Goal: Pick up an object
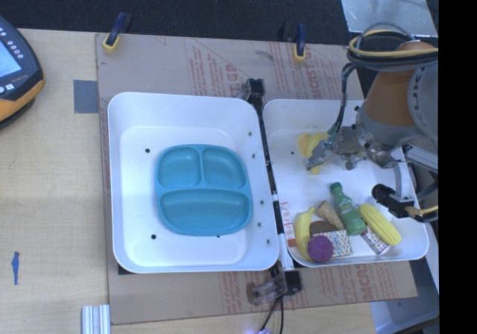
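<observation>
My gripper [322,155] hangs low in the upper part of the right bin [283,176], reaching in from the right. Its tip is right at a yellow object [308,142] and partly covers it; I cannot tell whether they touch. Lower in the same bin lie a green bottle [345,208], a yellow corn cob [381,224], a banana [302,227], a purple ball [320,249], a brown cone-shaped piece [327,212] and a small printed box [341,241].
The left bin [127,176] holds a blue divided plate [203,190]. A black clamp [255,89] sits at the far end of the wall between the bins. A yellow-and-grey handset [13,68] lies at the bench's left edge.
</observation>
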